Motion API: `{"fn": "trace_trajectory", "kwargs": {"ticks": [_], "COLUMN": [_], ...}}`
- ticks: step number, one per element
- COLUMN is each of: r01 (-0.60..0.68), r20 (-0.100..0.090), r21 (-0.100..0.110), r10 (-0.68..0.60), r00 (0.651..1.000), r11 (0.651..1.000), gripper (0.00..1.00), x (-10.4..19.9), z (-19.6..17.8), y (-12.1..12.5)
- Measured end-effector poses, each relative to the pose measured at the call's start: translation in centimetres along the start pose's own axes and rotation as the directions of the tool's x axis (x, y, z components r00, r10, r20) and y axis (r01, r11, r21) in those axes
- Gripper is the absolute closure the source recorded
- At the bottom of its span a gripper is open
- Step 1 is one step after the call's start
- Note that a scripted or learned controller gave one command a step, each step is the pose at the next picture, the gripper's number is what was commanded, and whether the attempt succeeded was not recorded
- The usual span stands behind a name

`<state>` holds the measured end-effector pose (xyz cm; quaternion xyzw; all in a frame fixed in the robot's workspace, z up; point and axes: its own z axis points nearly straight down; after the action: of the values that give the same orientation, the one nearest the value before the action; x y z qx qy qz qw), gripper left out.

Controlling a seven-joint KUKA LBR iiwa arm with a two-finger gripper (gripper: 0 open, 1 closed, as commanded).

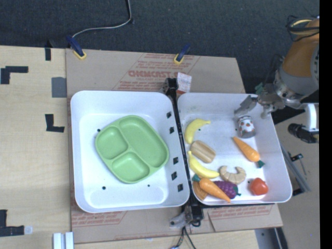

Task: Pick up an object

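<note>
The left bin (pixel 83 154) carries a green divided plate (pixel 132 148) with three compartments, lying a little toward the bin's near-left side and tilted relative to its edges. Under both bins lies a sheet of brown cardboard (pixel 119 71) printed in red; behind the bins the word "CHEMCAST" can be read, while the smaller lines beneath it are too fine to make out. Two yellow-and-blue clamps (pixel 76 51) hold the cardboard's far edge.

The right bin (pixel 218 100) holds toy food. Along its left edge lie a yellow banana (pixel 193 128), a tan bread roll (pixel 202 151) and a second banana (pixel 201 167). At the near edge are a carrot (pixel 211 189), a purple bunch of grapes (pixel 226 188), a beige croissant-like piece (pixel 233 174) and a red tomato (pixel 258 187) in the near-right corner. Another carrot (pixel 246 149) lies slantwise toward the right edge, and just behind it sits a small white-and-grey object (pixel 245 126), possibly a mushroom.

The arm comes in over the far-right corner, its orange band (pixel 301 58) above the wrist. The gripper (pixel 257 106) hangs over the far-right part of the bin with its two fingers spread apart and nothing between them; the small white object sits just near-left of it.
</note>
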<state>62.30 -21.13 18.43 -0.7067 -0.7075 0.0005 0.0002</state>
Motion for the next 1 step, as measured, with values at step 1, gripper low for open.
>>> {"fn": "trace_trajectory", "kwargs": {"ticks": [1], "r01": [0.001], "r20": [0.000], "r21": [0.002], "r10": [-0.001], "r00": [1.000], "r11": [1.000], "gripper": [0.00], "x": [-1.19], "z": [8.91], "y": [0.36]}}
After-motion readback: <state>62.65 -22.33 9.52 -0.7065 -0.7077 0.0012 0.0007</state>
